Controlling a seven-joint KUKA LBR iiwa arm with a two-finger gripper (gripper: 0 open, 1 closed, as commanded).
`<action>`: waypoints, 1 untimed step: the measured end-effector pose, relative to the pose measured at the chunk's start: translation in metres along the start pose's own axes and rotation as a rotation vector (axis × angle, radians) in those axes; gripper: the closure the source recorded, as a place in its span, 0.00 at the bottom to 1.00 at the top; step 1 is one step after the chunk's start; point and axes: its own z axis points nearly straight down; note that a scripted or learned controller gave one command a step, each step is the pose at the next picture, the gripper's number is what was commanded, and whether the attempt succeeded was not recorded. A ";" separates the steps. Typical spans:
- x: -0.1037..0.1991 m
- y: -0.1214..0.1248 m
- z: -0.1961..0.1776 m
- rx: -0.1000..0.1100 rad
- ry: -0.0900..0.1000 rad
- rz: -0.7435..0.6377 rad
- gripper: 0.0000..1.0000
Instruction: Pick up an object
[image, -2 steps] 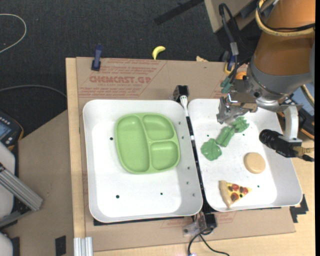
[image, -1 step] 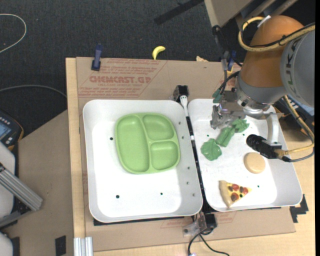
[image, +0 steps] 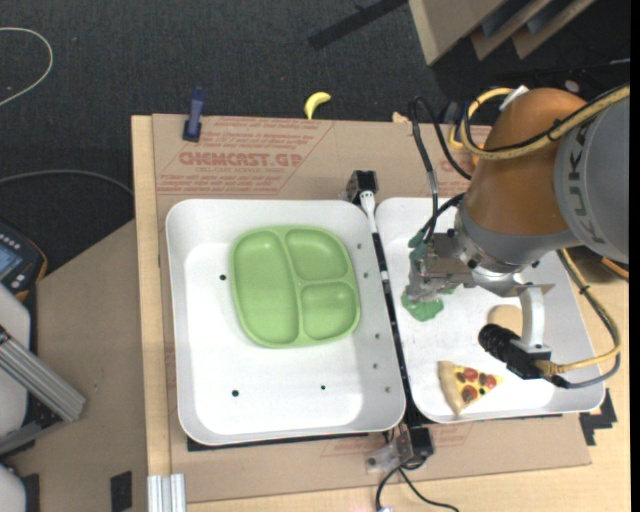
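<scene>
My gripper (image: 428, 288) reaches down into the right bin (image: 570, 400) near its left wall, directly over a small green object (image: 424, 306). The green object lies on the bin floor, partly covered by the gripper. I cannot make out how the gripper stands around it. A toy pizza slice (image: 467, 386) lies at the front of the right bin. A small tan piece (image: 505, 314) shows behind the wrist bracket. The left bin (image: 200, 380) holds a green divided plate (image: 295, 286).
The bins stand on a cardboard sheet (image: 240, 155). A blue clip (image: 193, 116) and a yellow banana-shaped toy (image: 316, 102) lie at the cardboard's far edge. The arm's orange and grey body (image: 530, 180) looms over the back of the right bin.
</scene>
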 end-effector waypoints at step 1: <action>-0.012 0.005 -0.101 -0.020 -0.003 0.001 1.00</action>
